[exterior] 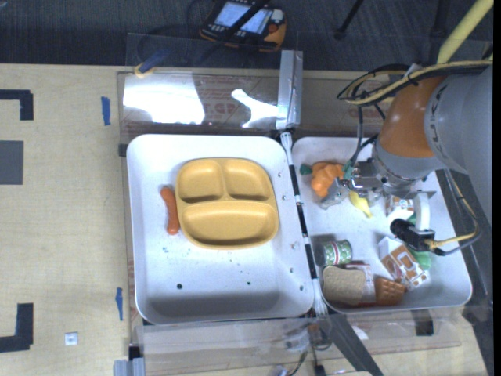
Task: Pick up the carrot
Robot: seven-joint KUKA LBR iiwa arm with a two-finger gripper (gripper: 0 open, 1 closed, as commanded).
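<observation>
The carrot (pixel 324 177), a stubby orange piece with a small green top, lies at the upper left of the right bin (pixel 454 280). My gripper (pixel 343 188) hangs just right of and slightly below it, right against its edge, with the grey arm and orange band reaching in from the right. I cannot tell from this view whether the carrot is between the jaws.
A yellow banana piece (pixel 359 203) lies under the gripper. A green can (pixel 337 251), a bread roll (pixel 347 283) and a small printed box (pixel 403 264) fill the right bin's front. The left bin (pixel 149 280) holds a yellow divided plate (pixel 227 202) and an orange-red sausage (pixel 171 210).
</observation>
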